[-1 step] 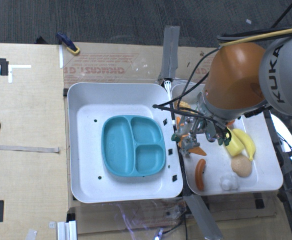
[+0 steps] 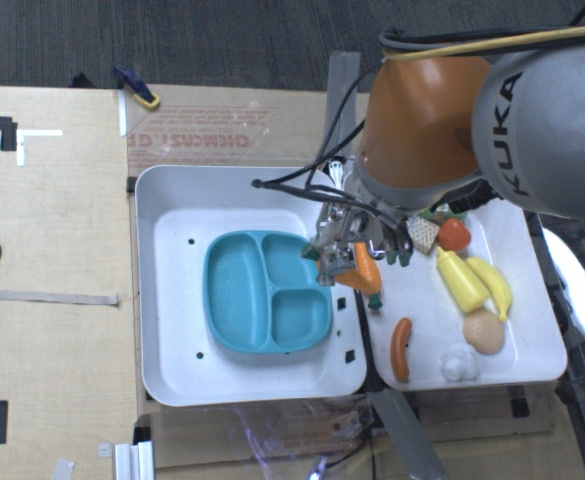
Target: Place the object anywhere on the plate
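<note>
Camera view: a carrot [image 2: 362, 266] is seen pinched in the claw [image 2: 344, 258] above the seam between the bins. The plate [image 2: 269, 292] lies at about eight o'clock from it, just beside.

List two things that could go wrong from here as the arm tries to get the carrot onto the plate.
1. The carrot hangs tilted at the tool, above the divide between the bins; a weak grip could drop it short of the plate.
2. It sits near the plate's right rim, so an early release could let it roll off into the bin.
</note>
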